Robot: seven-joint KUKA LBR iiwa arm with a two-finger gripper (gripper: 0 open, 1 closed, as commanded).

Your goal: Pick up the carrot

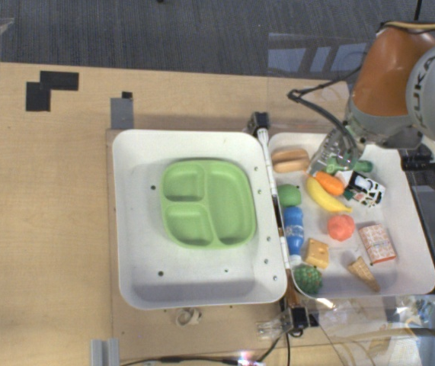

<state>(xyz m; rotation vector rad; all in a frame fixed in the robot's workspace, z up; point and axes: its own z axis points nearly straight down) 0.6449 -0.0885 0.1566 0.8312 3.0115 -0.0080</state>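
The carrot point(328, 182), orange with a green top, lies in the right bin point(415, 227) near its back, resting against a yellow banana point(321, 196). My gripper point(334, 161) hangs just above and behind the carrot, right at its upper end. The grey arm with its orange band comes in from the upper right and hides the bin's far corner. Whether the gripper touches the carrot is not clear from here.
Crowded round the carrot are a hot dog bun point(290, 158), a black-and-white toy point(364, 191), a green ball point(289, 196), a blue bottle point(293, 227), a red fruit point(340, 227), a pink carton point(375, 244) and broccoli point(307, 279). The left bin point(137, 258) holds a green divided plate point(206, 203).
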